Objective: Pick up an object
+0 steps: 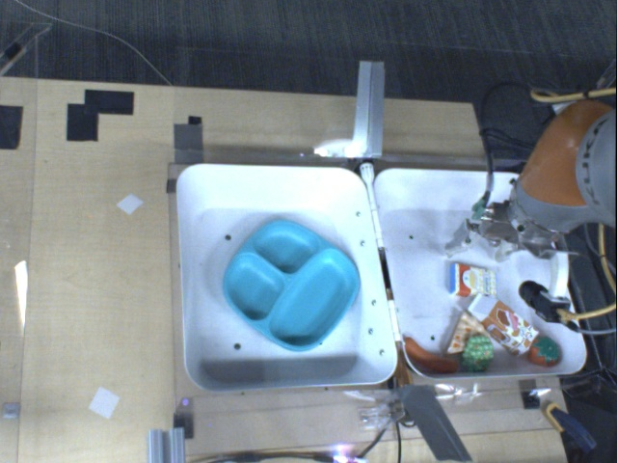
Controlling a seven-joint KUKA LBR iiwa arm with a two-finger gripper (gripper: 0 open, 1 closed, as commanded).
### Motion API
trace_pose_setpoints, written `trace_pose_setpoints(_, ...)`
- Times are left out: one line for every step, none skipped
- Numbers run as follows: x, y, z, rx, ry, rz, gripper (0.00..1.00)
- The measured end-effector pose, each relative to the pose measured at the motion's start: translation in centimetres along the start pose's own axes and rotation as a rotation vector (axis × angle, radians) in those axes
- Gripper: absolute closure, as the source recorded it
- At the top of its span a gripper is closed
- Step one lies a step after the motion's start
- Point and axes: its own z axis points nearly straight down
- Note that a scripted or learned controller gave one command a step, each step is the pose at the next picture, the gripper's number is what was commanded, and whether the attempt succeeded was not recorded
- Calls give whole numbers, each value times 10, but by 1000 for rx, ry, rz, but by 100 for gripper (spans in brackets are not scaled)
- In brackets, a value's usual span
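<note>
The grey arm [569, 167] is seen reaching in from the right, its tool [487, 228] lowered over the upper part of the right bin [415, 258]; whether the tool is parted or closed cannot be told. Small objects [492, 331] are gathered in that bin's lower right corner, below the tool. A blue divided tray [289, 283] fills the left bin [193, 258] on the wooden table [87, 287].

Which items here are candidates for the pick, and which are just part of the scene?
Part of the job:
- end effector, over the right bin
- small carton
- printed packet
- green toy
- red sausage-shaped toy
- small orange-and-green piece

Just lying about:
- blue divided tray in the left bin
- black marks on the bench
</note>
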Motion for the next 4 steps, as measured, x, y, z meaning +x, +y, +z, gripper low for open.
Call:
trace_pose_setpoints(31,19,-61,1,2,-109,0)
trace_pose_setpoints(46,-57,-3,-19,-3,-138,0)
trace_pose_setpoints(27,-77,-3,-27,-5,-236,0)
trace_pose_setpoints(6,-94,-4,-27,-13,-651,0)
